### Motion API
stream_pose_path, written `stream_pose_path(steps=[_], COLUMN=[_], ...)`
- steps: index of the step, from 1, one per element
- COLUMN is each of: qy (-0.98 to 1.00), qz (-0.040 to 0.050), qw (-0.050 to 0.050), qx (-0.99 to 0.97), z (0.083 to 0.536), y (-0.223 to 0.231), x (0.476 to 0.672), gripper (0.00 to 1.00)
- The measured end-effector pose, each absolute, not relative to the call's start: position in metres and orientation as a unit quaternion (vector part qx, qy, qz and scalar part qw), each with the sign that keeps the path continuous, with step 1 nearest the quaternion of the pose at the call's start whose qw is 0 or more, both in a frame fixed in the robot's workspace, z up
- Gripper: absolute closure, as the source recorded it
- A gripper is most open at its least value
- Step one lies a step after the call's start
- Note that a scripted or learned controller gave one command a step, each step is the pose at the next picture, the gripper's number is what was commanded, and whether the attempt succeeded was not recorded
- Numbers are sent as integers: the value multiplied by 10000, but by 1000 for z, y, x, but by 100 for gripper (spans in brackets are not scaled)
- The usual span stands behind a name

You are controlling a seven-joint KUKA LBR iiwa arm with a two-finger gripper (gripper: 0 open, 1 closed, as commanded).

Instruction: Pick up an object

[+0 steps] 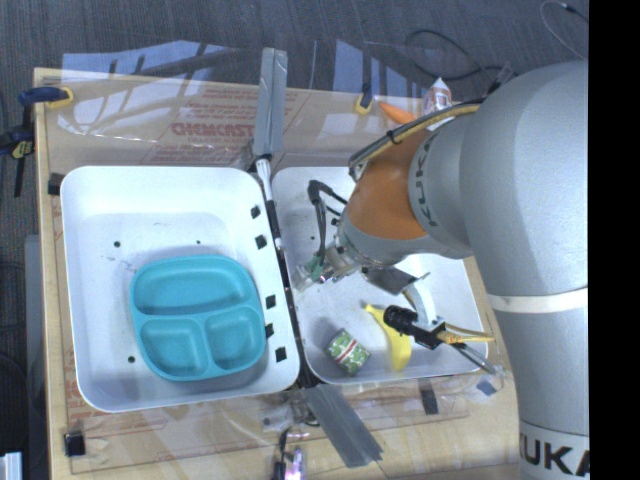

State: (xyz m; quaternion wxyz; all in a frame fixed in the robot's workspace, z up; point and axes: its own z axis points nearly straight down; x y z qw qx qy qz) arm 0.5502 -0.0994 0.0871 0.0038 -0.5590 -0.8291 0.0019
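Nearest the camera, at the front of the right bin [455,288], a small green-and-white can [347,351] lies on its side, and just to its right lies a yellow banana [399,351]; these are the loose things on offer for picking up. Beyond them the gripper [325,266] hangs low by this bin's left wall, apart from both the can and the banana, with nothing seen in its grasp; whether it is spread or pressed together cannot be told. The grey arm [520,198], with its orange band [385,203], reaches in from the right and covers much of the bin. To pick well, the gripper likely needs to shift toward the front, centre over one object, and close across its narrow width; the can may roll, and the banana's curve may slip. The left bin [100,268] holds a teal divided tray [195,318]. Farther back, the bench top carries a clear sheet with red lettering [210,123], a blue clamp [40,96] grips its left corner, and dark carpet [150,8] lies beyond.
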Motion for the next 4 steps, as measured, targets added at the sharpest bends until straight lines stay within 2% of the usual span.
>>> stream_pose_path(steps=[1,2,3,4], qy=[-7973,-7986,-8000,-8042], qz=[5,11,2,10], qw=[8,23,-1,19], qx=[-6036,-6019,-6000,-5944], z=[92,91,93,92], y=[-124,-117,-118,-113], x=[647,646,657,656], gripper=[100,100,100,100])
